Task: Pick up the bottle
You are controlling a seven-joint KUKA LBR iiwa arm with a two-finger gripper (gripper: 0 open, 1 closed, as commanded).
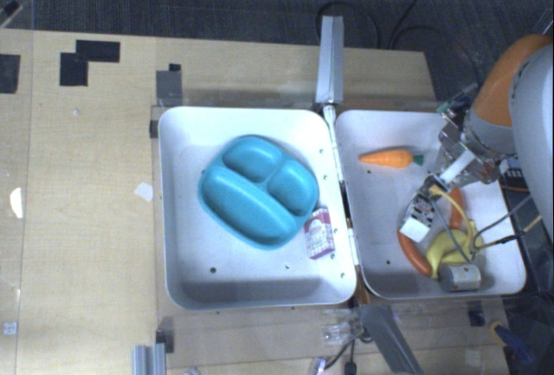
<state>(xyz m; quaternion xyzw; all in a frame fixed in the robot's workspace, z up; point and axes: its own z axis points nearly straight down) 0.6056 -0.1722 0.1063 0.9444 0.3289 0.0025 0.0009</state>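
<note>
The bottle (pixel 318 233) is small, with a pink-and-white label. It lies on its side in the left bin (pixel 182 191), by the right wall, just off the lower right edge of a blue divided plate (pixel 259 189). My gripper (pixel 421 210) hangs low over the right bin (pixel 376 217), well to the right of the bottle, with the bins' shared wall between them. It points down at a cluster of toy food and nothing of the bottle is near it.
In the right bin an orange carrot (pixel 387 158) lies at the back. A yellow banana (pixel 452 248), an orange sausage (pixel 415 253) and a grey block (pixel 460 276) crowd the front right, below the gripper. Cables (pixel 498 230) run along that bin's right rim.
</note>
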